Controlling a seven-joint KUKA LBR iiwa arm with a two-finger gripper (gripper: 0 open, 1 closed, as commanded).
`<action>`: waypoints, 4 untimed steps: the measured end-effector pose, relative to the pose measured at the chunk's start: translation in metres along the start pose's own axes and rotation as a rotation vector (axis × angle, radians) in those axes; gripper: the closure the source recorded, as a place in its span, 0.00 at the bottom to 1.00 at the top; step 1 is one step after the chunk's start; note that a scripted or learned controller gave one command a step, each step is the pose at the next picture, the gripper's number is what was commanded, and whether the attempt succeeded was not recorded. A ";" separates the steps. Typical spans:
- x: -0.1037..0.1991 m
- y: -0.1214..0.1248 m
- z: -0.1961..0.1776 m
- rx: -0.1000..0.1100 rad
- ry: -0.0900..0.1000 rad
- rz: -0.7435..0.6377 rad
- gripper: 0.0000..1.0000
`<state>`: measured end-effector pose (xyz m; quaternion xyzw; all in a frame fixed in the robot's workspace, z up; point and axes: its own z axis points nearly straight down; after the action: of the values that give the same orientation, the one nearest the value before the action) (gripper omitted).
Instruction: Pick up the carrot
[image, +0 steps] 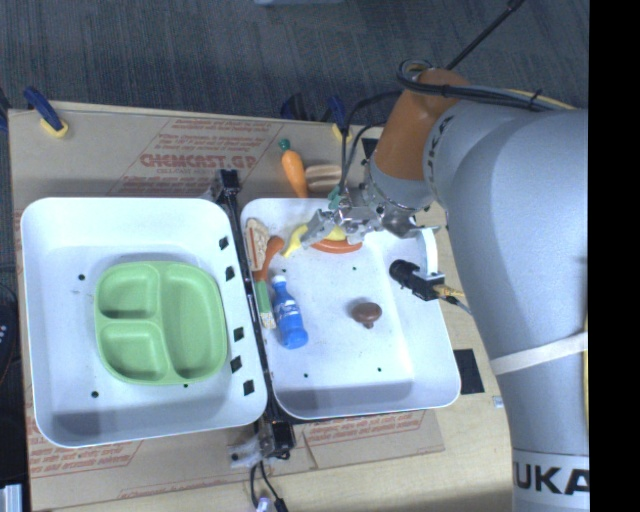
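Observation:
The carrot (293, 172), orange with a small green top, lies outside the bins on the cardboard just behind the right bin's back rim. My gripper (325, 222) hangs low over the back of the right bin (430, 370), a short way in front of and to the right of the carrot and apart from it. Right below the gripper are a yellow banana (297, 240) and an orange-rimmed plate (340, 245). Nothing shows as held by the gripper.
A tan bun-like thing (322, 178) lies beside the carrot. The right bin also holds a blue bottle (289, 314), a brown lump (366, 313), a bread slice (257, 243) and a green stick (262, 297). A green divided plate (160, 320) sits in the left bin (40, 230).

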<state>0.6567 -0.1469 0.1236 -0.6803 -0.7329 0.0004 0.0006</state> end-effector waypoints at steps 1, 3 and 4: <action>0.001 0.000 -0.010 0.002 0.000 -0.006 1.00; 0.137 -0.094 -0.067 0.004 0.001 0.037 1.00; 0.095 -0.147 -0.067 0.003 0.000 -0.029 1.00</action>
<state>0.5035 -0.0635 0.1913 -0.6695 -0.7428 0.0014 0.0018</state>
